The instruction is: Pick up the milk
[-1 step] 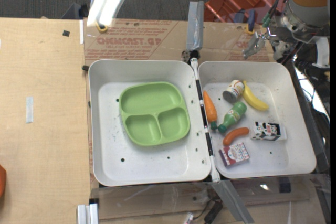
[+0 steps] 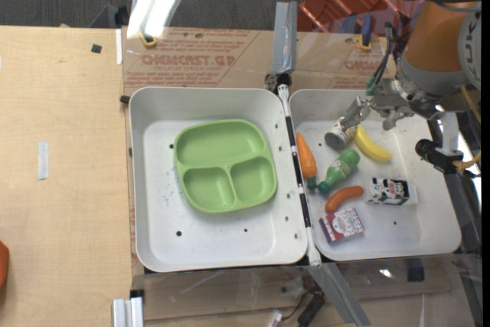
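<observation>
The gripper (image 2: 342,132) hangs over the right bin (image 2: 440,241), just beside the banana (image 2: 372,145) at its 9 o'clock. The milk (image 2: 390,191) lies toward 5 o'clock of the gripper — apart from it — while a green divided plate (image 2: 224,164) sits in the left bin (image 2: 149,226).

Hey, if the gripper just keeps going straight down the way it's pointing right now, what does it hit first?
Probably the banana: the gripper hangs over the right bin, its tip beside the banana's upper end. The milk lies lower right, off that line. Depth is unclear.
</observation>
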`<state>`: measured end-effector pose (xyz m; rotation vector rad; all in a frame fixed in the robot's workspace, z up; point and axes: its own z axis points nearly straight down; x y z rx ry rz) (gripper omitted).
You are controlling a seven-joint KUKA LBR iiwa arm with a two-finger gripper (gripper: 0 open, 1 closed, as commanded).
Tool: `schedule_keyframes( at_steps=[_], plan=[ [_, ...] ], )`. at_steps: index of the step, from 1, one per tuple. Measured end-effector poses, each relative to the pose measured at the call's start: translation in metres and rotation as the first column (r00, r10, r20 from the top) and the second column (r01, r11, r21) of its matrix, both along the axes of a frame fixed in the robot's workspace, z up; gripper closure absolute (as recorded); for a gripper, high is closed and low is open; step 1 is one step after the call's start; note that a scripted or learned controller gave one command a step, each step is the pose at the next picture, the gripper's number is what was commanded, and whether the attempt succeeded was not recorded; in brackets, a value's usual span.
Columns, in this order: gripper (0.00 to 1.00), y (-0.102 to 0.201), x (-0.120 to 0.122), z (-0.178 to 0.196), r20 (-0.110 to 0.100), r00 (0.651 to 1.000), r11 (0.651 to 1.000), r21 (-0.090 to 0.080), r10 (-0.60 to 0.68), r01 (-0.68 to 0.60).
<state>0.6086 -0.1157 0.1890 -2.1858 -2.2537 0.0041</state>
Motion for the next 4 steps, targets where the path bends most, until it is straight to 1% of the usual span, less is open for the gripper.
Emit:
schedule_keyframes(
  at_steps=[1,2,3,4],
  plan=[
    [0.0,-0.018,-0.035,-0.063,0.001,1.0,1.0,0.001,0.013,-0.013],
    [0.0,-0.071,-0.111,-0.089,0.001,0.995,0.995,0.001,0.101,-0.101],
    [1.0,-0.071,-0.111,-0.08,0.001,0.995,0.995,0.002,0.098,-0.098],
    [1.0,-0.047,-0.108,0.044,0.003,0.974,0.974,0.0,0.228,-0.228]
  ],
)
